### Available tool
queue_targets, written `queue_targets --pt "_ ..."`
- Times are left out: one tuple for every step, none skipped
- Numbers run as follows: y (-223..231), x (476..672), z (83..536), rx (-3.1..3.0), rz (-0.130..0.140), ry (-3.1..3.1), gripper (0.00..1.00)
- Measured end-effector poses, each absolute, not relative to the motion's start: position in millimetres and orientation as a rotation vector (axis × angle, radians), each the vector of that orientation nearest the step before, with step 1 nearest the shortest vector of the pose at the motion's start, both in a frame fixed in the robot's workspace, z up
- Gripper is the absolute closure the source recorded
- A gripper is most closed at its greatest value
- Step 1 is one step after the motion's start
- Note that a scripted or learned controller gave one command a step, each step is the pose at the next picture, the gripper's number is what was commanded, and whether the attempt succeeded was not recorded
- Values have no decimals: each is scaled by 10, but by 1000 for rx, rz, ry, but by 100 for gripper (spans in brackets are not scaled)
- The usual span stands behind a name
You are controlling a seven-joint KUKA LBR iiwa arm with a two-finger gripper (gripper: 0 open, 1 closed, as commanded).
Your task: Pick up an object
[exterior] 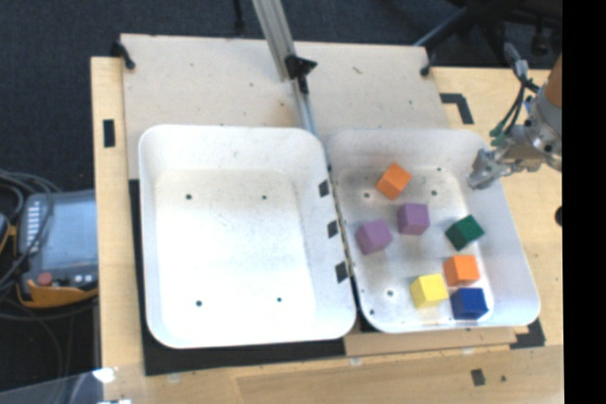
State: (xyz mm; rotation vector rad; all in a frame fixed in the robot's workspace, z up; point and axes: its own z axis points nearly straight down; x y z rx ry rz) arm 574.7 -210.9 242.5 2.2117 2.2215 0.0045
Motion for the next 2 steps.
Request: queue_targets --pt "-2123 5760 2962 2210 5 2223 100" --pt "-1649 5832 2820 2214 0 2228 100"
